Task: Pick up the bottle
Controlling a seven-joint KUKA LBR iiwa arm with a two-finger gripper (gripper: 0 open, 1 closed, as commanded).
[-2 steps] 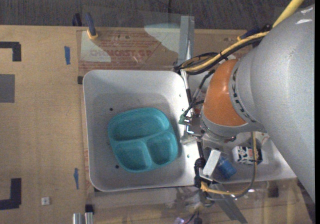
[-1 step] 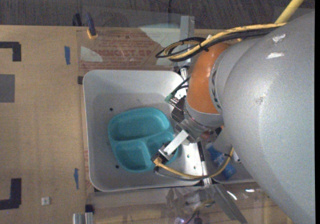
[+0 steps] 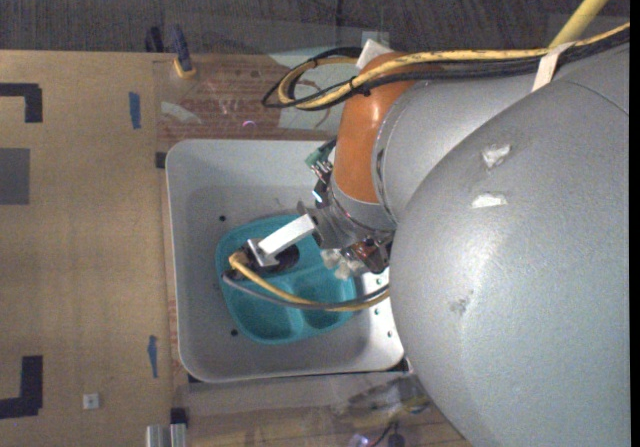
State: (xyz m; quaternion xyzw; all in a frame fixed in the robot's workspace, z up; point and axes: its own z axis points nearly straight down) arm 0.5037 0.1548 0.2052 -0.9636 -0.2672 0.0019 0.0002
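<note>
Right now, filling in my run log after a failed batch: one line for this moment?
gripper: over teal dish | dish: in white bin | hold: unconfirmed

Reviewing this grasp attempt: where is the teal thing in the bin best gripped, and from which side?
Probably its exposed rim toward the view's left, pinched from straight above: the teal object lies low and broad on the white bin floor, likely too wide to span, and the gripper covers its right part.

We've got the grey arm (image 3: 500,235) reaching in from the right, its bulk looming large in the foreground. The orange band (image 3: 358,140) sits above the wrist (image 3: 345,215), which tips down and left, with the gripper (image 3: 352,257) low beneath it, mostly hidden.
</note>
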